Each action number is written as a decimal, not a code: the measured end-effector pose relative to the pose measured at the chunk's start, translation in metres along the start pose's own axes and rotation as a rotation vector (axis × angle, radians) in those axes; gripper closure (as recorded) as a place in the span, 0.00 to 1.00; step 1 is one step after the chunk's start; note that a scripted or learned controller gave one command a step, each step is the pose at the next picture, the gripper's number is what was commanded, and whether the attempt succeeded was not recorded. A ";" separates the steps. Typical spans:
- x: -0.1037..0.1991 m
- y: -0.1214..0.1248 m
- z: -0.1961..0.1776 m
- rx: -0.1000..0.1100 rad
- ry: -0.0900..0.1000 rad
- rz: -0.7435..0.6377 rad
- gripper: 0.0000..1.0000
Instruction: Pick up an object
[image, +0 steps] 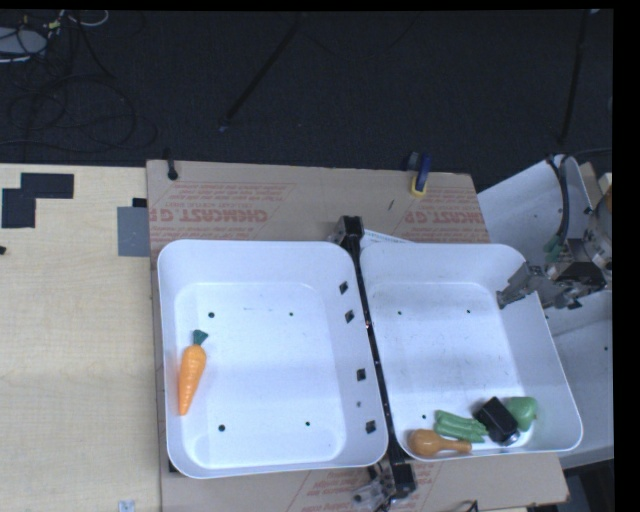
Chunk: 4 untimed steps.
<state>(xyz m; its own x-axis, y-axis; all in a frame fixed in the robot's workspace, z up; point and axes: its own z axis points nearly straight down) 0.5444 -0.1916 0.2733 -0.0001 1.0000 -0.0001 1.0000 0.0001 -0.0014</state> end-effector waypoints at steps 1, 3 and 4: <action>0.059 0.047 0.039 0.003 0.003 -0.006 0.00; 0.220 0.073 -0.108 -0.003 0.004 -0.012 0.00; 0.109 0.042 -0.166 -0.004 -0.003 0.010 0.00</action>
<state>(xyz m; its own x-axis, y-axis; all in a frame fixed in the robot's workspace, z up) 0.5867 -0.0826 0.4395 0.0095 0.9999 -0.0035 1.0000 -0.0095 0.0025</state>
